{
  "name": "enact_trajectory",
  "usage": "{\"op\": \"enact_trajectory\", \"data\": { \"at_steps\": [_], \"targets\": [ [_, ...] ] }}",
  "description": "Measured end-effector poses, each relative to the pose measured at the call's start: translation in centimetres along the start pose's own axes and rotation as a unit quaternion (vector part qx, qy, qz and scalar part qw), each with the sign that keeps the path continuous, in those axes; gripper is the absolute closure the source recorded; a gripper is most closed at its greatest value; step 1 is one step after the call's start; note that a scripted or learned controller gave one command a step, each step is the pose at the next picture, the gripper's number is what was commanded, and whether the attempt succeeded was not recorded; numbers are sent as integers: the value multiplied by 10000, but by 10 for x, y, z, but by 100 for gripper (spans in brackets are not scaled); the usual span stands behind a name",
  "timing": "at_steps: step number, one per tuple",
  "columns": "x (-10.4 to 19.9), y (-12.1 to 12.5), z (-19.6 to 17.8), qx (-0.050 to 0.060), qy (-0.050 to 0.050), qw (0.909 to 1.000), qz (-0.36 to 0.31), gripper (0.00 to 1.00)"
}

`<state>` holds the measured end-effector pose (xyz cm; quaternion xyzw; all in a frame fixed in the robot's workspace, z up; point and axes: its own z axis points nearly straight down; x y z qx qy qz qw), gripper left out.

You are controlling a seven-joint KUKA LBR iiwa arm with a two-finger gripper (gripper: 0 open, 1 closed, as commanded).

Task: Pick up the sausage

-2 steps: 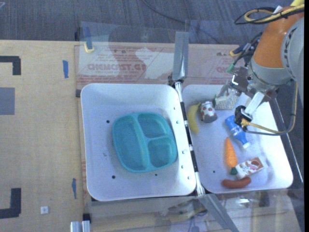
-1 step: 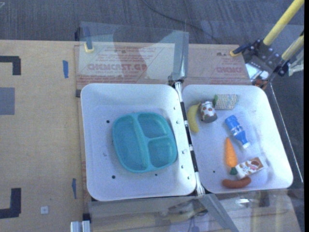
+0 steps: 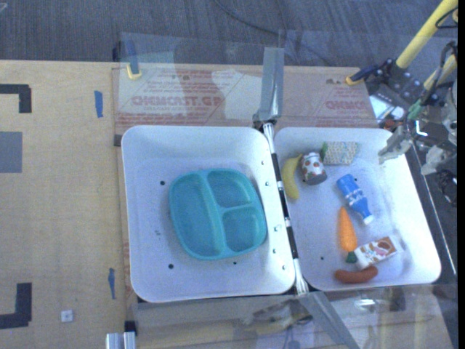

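End effector (image 3: 396, 145) at right bin (image 3: 418, 195) rim — sausage (image 3: 356, 274) apart.

A tray (image 3: 216, 214) lies in the left bin (image 3: 138, 151). In the right bin (image 3: 418, 217), the sausage (image 3: 356, 274) lies nearest the front, touching the carton (image 3: 377, 251), the carrot (image 3: 346, 230) just behind.

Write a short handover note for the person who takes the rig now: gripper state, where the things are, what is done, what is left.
Gripper: at the right bin's far right edge, holding nothing that the view shows.
Sausage: lies in the right bin near its front edge, just below the carton and the carrot.
Also in that bin: bottle, banana, sponge.
Left bin: holds a teal tray.
Done: nothing yet; the sausage is untouched.
Left: move over the sausage, grasp it, lift it.
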<state>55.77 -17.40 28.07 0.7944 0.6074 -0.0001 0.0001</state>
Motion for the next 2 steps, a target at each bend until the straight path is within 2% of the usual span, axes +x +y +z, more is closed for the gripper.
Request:
{"op": "enact_trajectory", "data": {
  "at_steps": [1,2],
  "targets": [
    [54,-29,135,-1,2,9998,176,0],
    [82,40,108,-10,-1,9954,-959,0]
  ]
}}
